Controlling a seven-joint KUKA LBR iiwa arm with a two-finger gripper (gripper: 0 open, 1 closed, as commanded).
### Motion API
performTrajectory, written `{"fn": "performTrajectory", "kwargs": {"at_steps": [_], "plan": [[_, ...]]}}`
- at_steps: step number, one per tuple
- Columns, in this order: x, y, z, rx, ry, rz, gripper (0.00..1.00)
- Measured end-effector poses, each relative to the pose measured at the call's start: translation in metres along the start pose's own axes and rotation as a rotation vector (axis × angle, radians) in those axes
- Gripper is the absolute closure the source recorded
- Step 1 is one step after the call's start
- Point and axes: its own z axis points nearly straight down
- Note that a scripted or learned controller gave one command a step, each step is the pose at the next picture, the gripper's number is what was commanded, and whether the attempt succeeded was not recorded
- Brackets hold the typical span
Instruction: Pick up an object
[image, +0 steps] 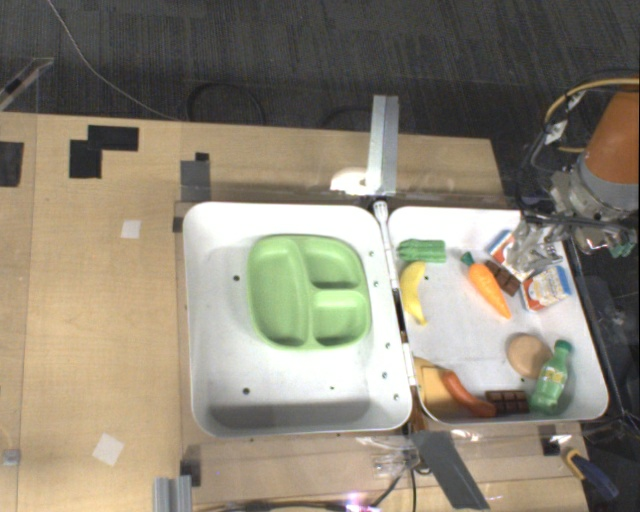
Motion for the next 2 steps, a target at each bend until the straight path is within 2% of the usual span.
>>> {"fn": "performTrajectory", "kwargs": {"at_steps": [1,2], "plan": [[0.000,0.002,0.002,-0.003,0.002,-0.002,0.00],[0.029,0.010,0.050,0.003,-0.008,-0.102,0.00]]}}
